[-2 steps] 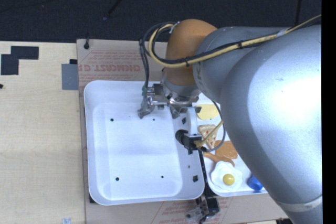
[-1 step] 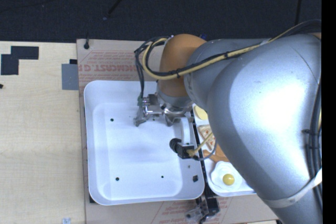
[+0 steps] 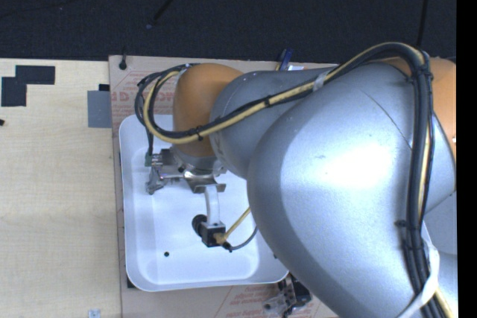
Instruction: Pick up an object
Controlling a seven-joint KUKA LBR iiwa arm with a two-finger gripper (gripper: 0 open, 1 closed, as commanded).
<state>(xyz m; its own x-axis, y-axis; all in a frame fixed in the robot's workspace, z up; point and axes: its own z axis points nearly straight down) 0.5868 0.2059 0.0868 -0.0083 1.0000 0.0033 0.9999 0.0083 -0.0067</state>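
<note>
My gripper (image 3: 195, 186) hangs low inside the left white bin (image 3: 133, 234), under the orange wrist band (image 3: 200, 97). Its metal body sits over the bin's upper middle. A pale part runs down from it to a black piece (image 3: 209, 229) close to the bin floor; I cannot tell whether that piece belongs to the gripper or is an object. A tiny dark speck (image 3: 167, 254) lies on the bin floor below and to the left. The big grey arm (image 3: 350, 182) hides the bin's right part and the whole right bin.
Black and yellow cables (image 3: 160, 126) loop round the wrist over the bin's top left. The light bench top (image 3: 56, 190) stretches to the left, with a grey patch (image 3: 98, 108) and black marks (image 3: 28, 83). A dark small item (image 3: 289, 300) lies below the bin's front rim.
</note>
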